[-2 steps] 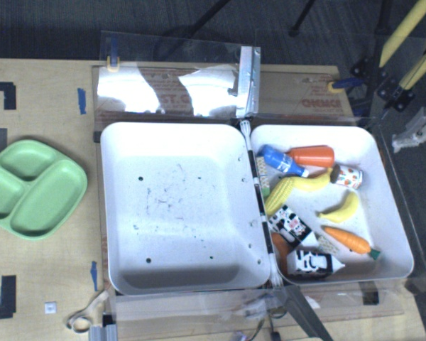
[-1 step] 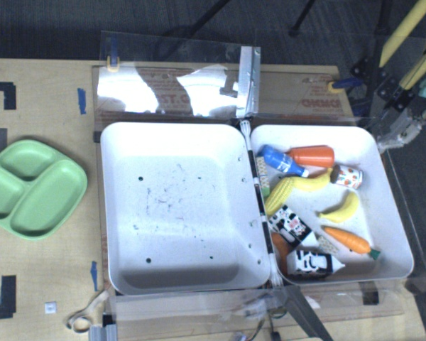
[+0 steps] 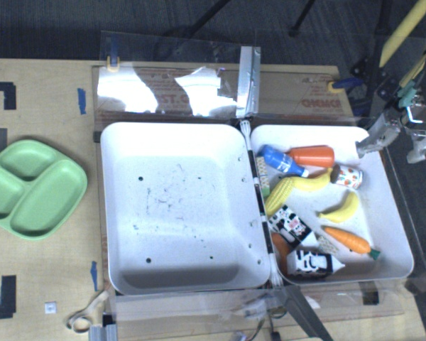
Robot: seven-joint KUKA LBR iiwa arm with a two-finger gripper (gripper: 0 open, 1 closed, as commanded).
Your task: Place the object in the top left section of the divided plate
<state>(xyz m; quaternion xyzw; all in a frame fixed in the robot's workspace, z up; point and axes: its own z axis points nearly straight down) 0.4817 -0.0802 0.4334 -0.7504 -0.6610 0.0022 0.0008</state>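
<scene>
— Where is the tool [image 3: 401, 130]?
— At the right bin's [image 3: 401, 258] far right corner, above the rim; whether it is open or closed cannot be told, and nothing shows in it.
— And the objects?
— All in the right bin — a bottle [image 3: 280, 161], a corn cob [image 3: 284, 190], a banana [image 3: 343, 209], a carrot [image 3: 349, 240].
— The plate [image 3: 34, 188]?
— On the worktop [image 3: 50, 275], left of the left bin [image 3: 177, 144], well apart from the tool.

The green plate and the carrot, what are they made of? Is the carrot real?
The green plate looks like smooth moulded plastic: one even colour, rounded dividers, soft sheen. The carrot seems to be a plastic toy, too uniformly orange and glossy to be real, though that is not certain from here.
</scene>
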